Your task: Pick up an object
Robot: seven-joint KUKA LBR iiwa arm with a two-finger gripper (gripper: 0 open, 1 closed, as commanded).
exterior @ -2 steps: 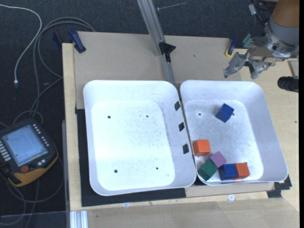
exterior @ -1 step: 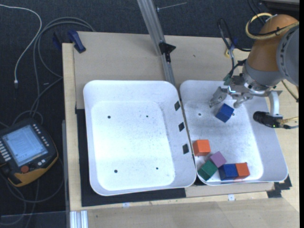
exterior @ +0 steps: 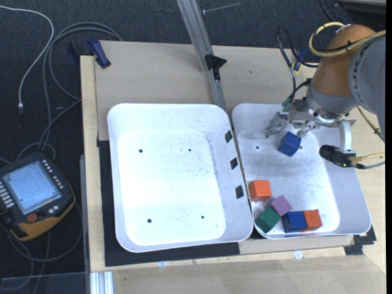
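Gripper [exterior: 293, 127] sits over the upper part of the right bin [exterior: 343, 188], arm reaching in from the right, orange band above the wrist. A blue cube [exterior: 290, 144] hangs directly under the gripper, tilted on a corner, its upper part tucked between the finger ends. Fingers look closed narrow on the cube's sides, so this reads as a held object, though the contact itself is small and partly shadowed.

Whether the cube is off the bin floor or only tipped against it, I cannot tell; the tilt suggests it is at least partly lifted.

Other objects lie well apart from the gripper, grouped at the near edge of the right bin: an orange cube [exterior: 260, 190], a purple cube [exterior: 281, 205], a green cube [exterior: 267, 218], a second blue block [exterior: 294, 220] and a small orange block [exterior: 312, 218] just beside it. Left bin [exterior: 122, 164] sits beside it on the counter [exterior: 153, 72].

Step in hand, by my judgement: grasp made, lift under way or about to start. Next move calls for a straight vertical rise with the grip kept firm, since the skewed hold on a corner-tilted cube could let it pivot and slip out.
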